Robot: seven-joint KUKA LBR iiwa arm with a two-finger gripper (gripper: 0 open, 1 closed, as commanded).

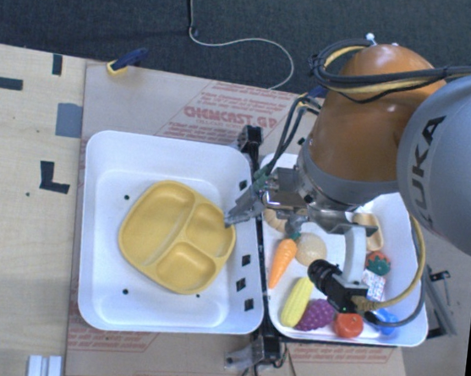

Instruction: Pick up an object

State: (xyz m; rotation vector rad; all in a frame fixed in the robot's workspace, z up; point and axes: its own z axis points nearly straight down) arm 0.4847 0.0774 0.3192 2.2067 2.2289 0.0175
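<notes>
A yellow divided plate [174, 235] lies tilted in the left bin [110, 167]. In the right bin [409, 332] lie a carrot [282, 261], a corn cob [296, 301], purple grapes [316, 315], a red tomato [349, 325], a cream round piece [311, 249], a red and green fruit [377, 262] and a blue piece [386, 316]. My gripper [239, 216] reaches down and to the left from the wrist, over the wall between the bins. Its tip is at the plate's right rim. The big arm hides the upper part of the right bin.
A black cylinder [330, 284] on the arm hangs over the right bin's food pieces. Both bins rest on a cardboard sheet [220, 109]. A cable [236, 43] runs across the dark floor behind it, and a yellow and blue clip [125, 60] lies at the board's corner.
</notes>
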